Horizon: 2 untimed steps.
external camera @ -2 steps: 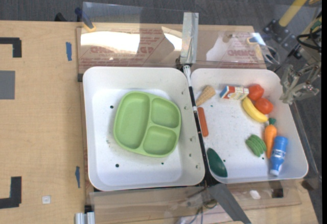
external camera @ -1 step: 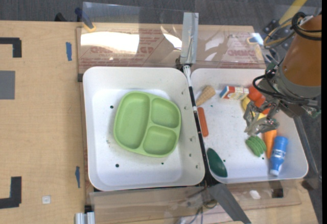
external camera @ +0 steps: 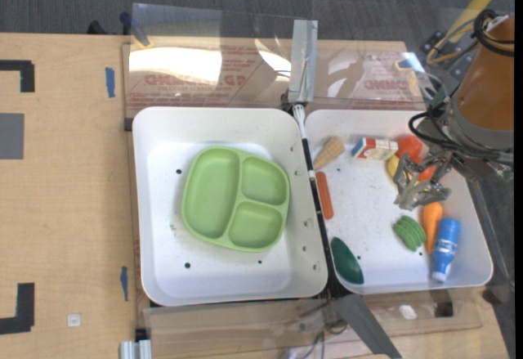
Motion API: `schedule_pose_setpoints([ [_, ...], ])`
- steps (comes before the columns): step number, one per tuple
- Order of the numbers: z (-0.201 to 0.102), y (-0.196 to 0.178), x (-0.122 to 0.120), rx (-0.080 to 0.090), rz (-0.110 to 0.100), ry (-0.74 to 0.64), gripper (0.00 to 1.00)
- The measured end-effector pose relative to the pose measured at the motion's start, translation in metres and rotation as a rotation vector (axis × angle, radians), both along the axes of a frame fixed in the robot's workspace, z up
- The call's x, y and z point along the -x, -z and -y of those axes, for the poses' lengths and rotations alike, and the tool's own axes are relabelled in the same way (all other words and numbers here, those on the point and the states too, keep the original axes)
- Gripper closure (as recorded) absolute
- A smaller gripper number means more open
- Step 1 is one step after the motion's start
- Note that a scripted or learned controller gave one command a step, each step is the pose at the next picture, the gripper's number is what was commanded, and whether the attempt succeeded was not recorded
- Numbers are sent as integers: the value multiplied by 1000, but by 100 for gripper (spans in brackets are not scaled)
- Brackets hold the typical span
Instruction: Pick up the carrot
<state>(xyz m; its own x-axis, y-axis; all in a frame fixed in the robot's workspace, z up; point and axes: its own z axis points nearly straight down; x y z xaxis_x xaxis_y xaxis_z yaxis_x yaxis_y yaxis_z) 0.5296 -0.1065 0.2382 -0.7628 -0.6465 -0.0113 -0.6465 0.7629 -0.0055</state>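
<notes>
Currently end effector (external camera: 418, 190) low over right bin (external camera: 368, 271), grip state indiscernible. Carrot (external camera: 432, 222) touching bottle (external camera: 444, 247), leafy toy (external camera: 408, 231): neighbour snag risk.

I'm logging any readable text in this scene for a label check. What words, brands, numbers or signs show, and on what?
Red lettering on the clear plastic sheet behind the white bins: blurred and washed out by glare, not readable.
Red lettering on the same sheet's right part: too faint to read.
Blue and white bottle in the right bin: any label print too small to read.
Red and white packet: no legible text.
</notes>
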Motion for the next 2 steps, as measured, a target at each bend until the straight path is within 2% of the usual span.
schedule_pose_setpoints([
  [1,50,54,29,3,-13,-258,100],
  [2,1,15,-4,3,-2,-150,100],
])
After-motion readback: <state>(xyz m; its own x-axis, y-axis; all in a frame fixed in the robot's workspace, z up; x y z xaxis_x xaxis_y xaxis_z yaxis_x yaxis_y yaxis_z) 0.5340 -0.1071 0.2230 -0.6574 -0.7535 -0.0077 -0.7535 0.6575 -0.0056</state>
